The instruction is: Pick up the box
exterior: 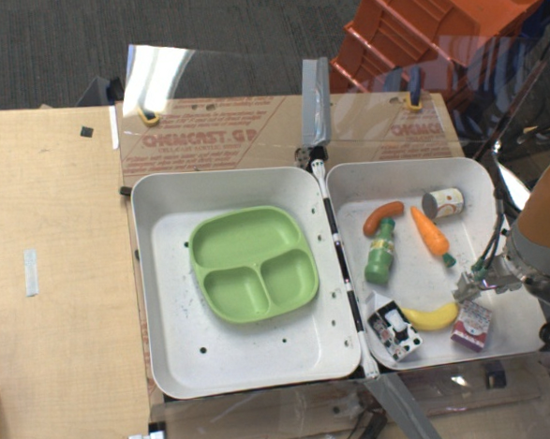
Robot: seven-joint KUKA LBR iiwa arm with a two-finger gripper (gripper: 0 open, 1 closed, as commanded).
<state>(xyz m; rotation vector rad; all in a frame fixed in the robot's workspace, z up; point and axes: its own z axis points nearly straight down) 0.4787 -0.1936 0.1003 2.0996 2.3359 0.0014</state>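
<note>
1. Box status: small pink-and-white carton box (471, 327) lies at five o'clock in the right white bin (348, 256), not yet lifted.
2. Gripper (474, 282) hovers just above it, at its eleven o'clock; how wide it stands, cannot tell.
3. Grasp and lift remain.

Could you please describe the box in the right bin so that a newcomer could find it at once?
Look in the right bin, at its near right corner. The box lies there, just right of the banana and under the gripper. It is the one small pinkish carton.
</note>
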